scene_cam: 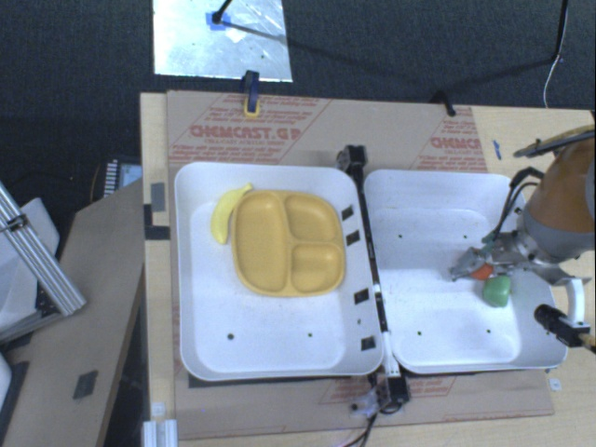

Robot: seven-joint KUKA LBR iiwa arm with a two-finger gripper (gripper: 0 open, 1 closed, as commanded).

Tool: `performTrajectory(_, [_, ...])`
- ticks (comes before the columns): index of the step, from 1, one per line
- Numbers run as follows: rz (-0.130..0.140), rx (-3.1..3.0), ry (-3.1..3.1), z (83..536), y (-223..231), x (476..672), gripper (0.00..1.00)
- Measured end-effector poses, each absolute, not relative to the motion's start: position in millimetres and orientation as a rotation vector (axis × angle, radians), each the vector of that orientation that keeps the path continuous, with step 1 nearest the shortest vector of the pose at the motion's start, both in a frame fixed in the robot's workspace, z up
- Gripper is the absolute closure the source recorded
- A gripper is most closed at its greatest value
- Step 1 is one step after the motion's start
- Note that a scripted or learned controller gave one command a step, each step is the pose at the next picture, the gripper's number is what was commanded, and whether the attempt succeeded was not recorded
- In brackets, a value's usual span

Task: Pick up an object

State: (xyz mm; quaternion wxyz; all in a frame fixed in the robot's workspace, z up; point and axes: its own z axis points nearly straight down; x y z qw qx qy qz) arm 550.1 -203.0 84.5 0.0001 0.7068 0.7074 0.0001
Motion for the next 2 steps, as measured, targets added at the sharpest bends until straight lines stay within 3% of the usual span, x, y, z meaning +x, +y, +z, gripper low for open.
performTrajectory(1, [0.002, 2.219, 2.219, 95.7, -203.5, 551.0, 1.0])
performTrajectory(2, [0.004, 2.213, 2.223, 154.4, -195.0, 549.5, 1.0])
